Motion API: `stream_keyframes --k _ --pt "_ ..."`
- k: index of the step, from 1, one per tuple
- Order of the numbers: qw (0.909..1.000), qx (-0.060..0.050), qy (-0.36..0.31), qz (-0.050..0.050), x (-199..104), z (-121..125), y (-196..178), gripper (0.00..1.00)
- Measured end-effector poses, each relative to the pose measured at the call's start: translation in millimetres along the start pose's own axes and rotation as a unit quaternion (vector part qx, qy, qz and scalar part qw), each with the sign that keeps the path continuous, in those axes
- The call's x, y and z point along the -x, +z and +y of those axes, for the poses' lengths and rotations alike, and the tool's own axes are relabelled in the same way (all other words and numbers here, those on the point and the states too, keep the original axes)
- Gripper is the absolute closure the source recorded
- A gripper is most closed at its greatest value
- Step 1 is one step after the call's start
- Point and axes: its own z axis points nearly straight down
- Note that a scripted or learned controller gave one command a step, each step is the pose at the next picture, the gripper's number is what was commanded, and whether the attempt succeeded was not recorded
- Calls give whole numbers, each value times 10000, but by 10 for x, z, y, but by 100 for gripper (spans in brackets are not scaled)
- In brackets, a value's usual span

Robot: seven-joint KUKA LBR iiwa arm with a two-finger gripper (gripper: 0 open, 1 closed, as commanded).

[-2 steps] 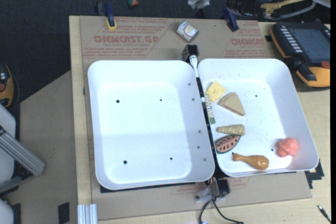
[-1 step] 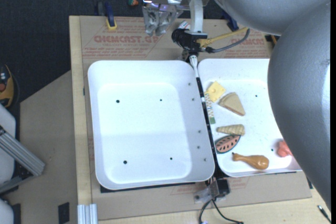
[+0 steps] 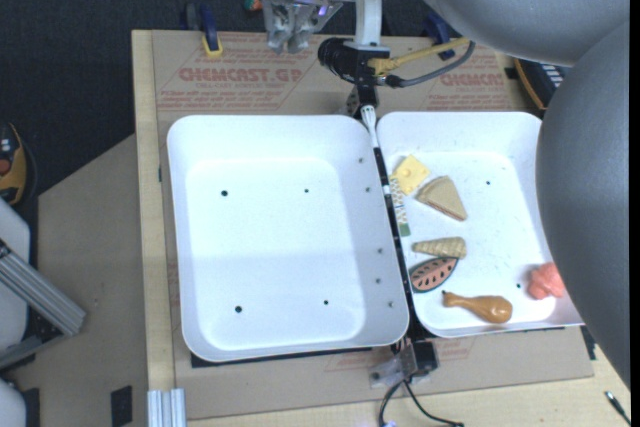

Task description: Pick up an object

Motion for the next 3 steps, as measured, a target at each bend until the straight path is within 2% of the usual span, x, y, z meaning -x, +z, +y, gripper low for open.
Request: stream_keyframes --k 1,2,3 --pt "10000 1 4 2 -138 -219 -401 100" --pt "10000 -7 8 -1 -130 -517 -711 100" --pt "10000 10 5 6 -133 -851 -1258 100"
